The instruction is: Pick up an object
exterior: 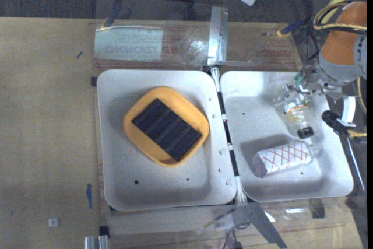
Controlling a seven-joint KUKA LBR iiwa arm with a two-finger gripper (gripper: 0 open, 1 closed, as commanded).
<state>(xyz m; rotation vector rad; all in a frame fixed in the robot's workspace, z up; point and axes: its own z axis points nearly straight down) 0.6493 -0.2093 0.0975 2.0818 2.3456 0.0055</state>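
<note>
Worktop (46, 125): tan board carrying 2 white bins set side by side, touching along a centre seam
Left bin (116, 183): holds 1 thing, an orange pad (166, 125) with a dark ribbed top, lying flat near the middle and turned at a slant
Right bin (256, 96): holds 2 things, a clear bottle (296, 111) and a roll (282, 159)
Bottle: lies on its side in the upper right part of the bin, dark cap toward the lower right, glare on its body
Roll: white cylinder with a red lattice print, on its side in the lower half, grey end facing left, just below the bottle and apart from it
Arm (344, 46): grey with an orange band, reaching in over the right bin's upper right corner
Claw (306, 81): sits just above the bottle's upper end; whether it is spread or pinched together I cannot tell, and nothing can be seen gripped in it
Step in hand: by my reading, the approach to a pick, with the bottle the likeliest target; no object is lifted yet
Next move calls for: lining the claw across the bottle's narrow width, lowering to the bin floor, closing gently since the smooth round body may slip or roll, then lifting straight up clear of the bin wall
</note>
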